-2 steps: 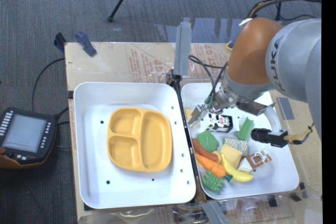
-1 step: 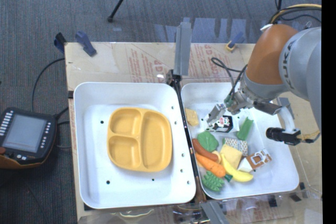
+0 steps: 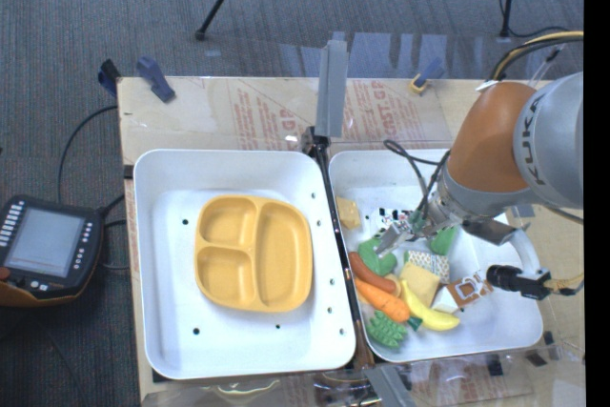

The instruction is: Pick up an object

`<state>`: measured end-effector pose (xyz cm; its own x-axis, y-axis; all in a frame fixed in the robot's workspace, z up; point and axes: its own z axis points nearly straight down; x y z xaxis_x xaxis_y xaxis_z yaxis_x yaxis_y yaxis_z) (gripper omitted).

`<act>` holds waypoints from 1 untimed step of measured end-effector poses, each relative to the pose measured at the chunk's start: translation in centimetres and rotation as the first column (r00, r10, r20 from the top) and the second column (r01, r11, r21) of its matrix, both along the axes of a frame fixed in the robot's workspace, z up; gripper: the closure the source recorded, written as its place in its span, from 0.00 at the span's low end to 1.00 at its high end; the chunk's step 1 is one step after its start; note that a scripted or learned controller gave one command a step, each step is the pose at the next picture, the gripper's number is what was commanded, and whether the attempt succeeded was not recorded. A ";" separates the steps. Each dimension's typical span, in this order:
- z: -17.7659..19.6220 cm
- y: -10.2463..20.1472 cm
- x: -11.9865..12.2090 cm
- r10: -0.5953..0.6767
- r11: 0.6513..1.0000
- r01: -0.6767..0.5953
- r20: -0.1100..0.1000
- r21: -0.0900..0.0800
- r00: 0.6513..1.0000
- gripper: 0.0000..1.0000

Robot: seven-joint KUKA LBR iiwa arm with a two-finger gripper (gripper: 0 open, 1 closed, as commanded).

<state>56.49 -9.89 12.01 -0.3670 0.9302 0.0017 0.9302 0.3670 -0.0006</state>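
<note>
My gripper (image 3: 397,234) hangs low over the middle of the right bin (image 3: 496,324), above a heap of toy food. Just under and left of it lie a green piece (image 3: 375,258) and a red sausage (image 3: 373,274). An orange carrot (image 3: 382,298), a yellow banana (image 3: 431,312), a pale cheese wedge (image 3: 419,281) and a leafy green piece (image 3: 386,329) lie toward the bin's front. A pale yellow piece (image 3: 348,213) rests against the left wall. Nothing is visibly held.
The left bin (image 3: 162,195) holds a yellow divided plate (image 3: 254,253). A small brown and white box (image 3: 467,289) and another green piece (image 3: 442,239) lie right of the gripper. A grey upright post (image 3: 332,95) stands behind the wall between the bins.
</note>
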 end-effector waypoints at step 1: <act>6.7 2.9 -4.4 0.048 0.999 -0.048 0.000 0.000 0.999 0.00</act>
